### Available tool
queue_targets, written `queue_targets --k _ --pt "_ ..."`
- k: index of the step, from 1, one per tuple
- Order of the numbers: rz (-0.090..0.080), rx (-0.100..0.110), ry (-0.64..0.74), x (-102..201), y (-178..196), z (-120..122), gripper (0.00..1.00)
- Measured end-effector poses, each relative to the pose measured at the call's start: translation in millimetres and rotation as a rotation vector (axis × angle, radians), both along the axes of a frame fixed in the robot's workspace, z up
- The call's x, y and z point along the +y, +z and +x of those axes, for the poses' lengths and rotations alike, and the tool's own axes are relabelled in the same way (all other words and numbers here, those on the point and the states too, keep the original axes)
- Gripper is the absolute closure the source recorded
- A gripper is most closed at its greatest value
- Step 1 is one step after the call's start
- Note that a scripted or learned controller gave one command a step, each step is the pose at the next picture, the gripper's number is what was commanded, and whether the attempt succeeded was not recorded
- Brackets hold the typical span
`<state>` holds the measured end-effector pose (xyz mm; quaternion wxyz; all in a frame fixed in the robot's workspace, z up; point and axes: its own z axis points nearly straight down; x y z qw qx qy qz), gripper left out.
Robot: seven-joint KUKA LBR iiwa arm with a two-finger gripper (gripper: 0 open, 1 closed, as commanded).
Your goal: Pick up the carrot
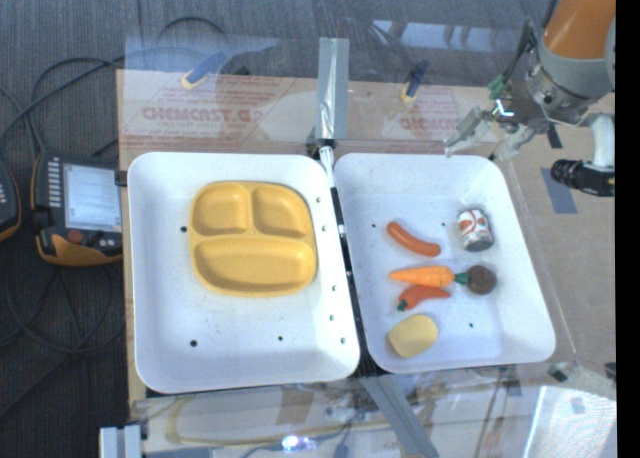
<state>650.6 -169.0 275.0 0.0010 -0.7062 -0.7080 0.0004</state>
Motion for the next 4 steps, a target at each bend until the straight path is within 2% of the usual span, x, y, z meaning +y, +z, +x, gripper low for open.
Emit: queue_targets --k 1,2,3,4 --pt "0.001 0.003 -0.153 7 -160 -102 0.00" --pt "-0.009 -0.018 0.182 27 -184 -125 0.00" --pt "-0.006 -0.023 0.182 29 -173 -123 1.00" --pt "0.001 -0.002 0.504 100 -92 -143 1.00"
